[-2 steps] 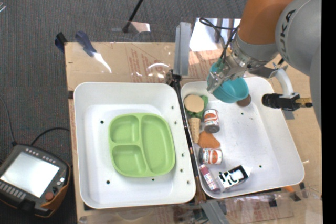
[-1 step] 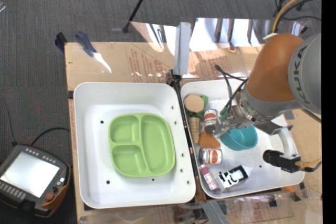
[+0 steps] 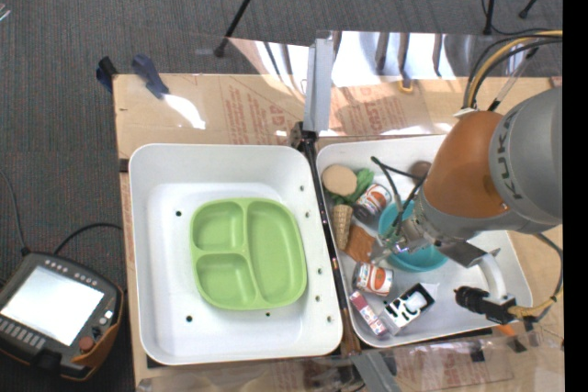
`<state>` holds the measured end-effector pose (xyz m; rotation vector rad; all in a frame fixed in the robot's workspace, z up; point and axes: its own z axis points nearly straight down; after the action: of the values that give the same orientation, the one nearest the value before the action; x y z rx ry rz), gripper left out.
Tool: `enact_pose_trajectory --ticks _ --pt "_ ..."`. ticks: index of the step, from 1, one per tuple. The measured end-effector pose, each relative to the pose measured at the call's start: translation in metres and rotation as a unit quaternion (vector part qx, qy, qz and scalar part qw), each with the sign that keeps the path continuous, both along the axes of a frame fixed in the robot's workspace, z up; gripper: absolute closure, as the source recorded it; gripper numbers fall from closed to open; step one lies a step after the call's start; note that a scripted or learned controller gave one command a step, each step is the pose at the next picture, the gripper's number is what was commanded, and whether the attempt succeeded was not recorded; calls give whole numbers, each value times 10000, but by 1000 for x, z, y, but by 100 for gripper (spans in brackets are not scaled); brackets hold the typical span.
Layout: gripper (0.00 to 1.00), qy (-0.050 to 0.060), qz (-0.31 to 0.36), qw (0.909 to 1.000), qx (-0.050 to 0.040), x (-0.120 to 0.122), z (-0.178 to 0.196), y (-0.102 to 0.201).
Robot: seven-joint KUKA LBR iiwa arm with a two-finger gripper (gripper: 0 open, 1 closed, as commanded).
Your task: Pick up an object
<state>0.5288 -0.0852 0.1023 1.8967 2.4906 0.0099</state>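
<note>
Closest to me is the teach pendant (image 3: 50,308), lying on the floor far off to the view's left of the teal bowl (image 3: 424,259) and nearer the camera than it. I'm taking that bowl as my marker; it sits in the middle of the right bin (image 3: 455,319).

Just on the camera side of the bowl I see a black-and-white box (image 3: 411,303). A small red-and-white can (image 3: 372,278) lies on its side just to the view's left of the bowl, and a flat packet (image 3: 367,317) lies nearer the camera than the bowl, against the bin's wall.

The gripper (image 3: 401,243) hangs over the bowl's left rim, at the end of the arm (image 3: 478,179), which covers the bowl's far side. Whether it is wide or narrow, I cannot tell from here; the wrist hides that. I can't say it has anything.

The things to pick are heaped on the bowl's left and far side. A brown piece (image 3: 360,243) touches the bowl's left edge. A waffle cone (image 3: 342,223) lies beyond that, farther left. A second can (image 3: 373,199) sits just behind the bowl, and a round tan thing (image 3: 338,180) lies farther back and left.

Well to the left of the bowl, the left bin (image 3: 161,197) holds a green divided plate (image 3: 248,252), lying flat. Both bins sit side by side on the desk (image 3: 239,110).
</note>
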Motion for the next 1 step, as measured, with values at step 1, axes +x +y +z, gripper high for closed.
enact_pose_trajectory --ticks 1 --pt "100 310 -1140 9930 31 106 -9 -23"
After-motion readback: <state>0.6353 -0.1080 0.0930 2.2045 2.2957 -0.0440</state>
